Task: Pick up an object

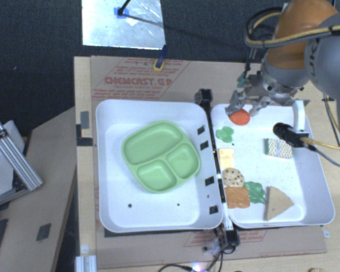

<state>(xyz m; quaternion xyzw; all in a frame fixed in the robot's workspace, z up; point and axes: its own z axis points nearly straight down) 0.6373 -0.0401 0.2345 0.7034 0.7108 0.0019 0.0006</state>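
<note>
My gripper (242, 107) sits low over the far-left corner of the right bin (314, 180), right at a small orange-red round piece (239, 118), prob a toy tomato. I see the piece just below the gripper tips and touching or nearly so; can't tell whether it's between the fingers or only under them, and can't tell how far they're spread, so I won't call it held.

To do this step well, imo: center on the orange-red piece before closing, since round things squirt out sideways if caught off-center. The bin's far wall and the divider w/ the left bin (110, 152) are close, so go straight down, no sideways drift. A green leafy piece (224, 133) lies just nearer, apart from the target, so it shouldn't get pinched.

Elsewhere in the right bin: a yellow square (226, 156), a cookie (233, 178), a patterned block (279, 148) toward the right edge, a tan wedge (277, 203) at the near side. The left bin holds a green divided plate (161, 156). After closing, lift slowly and check the piece rises too.
</note>
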